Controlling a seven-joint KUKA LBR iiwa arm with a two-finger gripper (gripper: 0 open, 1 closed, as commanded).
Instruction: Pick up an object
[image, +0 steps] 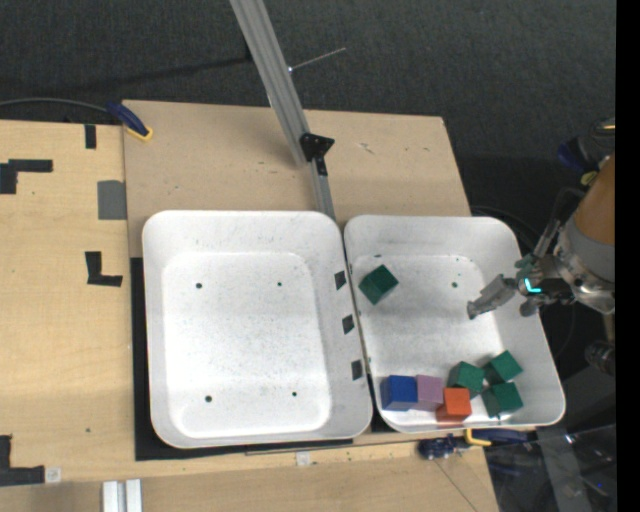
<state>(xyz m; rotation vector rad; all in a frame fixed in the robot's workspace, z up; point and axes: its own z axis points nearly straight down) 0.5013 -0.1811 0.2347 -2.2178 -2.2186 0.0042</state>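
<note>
Two white bins side by side on the bench: left bin (245, 330), right bin (440, 235). Gripper (508, 296) hanging over the right bin's 3 o'clock edge, coming in from the right, nothing between the fingers. Can't tell if the pincer is spread or pressed together, too blurry.

Green block (378, 284) sitting alone toward 10 o'clock in the right bin, tilted, well apart from the gripper. Rest bunched along the 6 o'clock edge: blue cube (400, 390), lilac cube (429, 390) touching it, orange cube (456, 402), plus three dark green blocks (487, 381) toward 5 o'clock.
</note>
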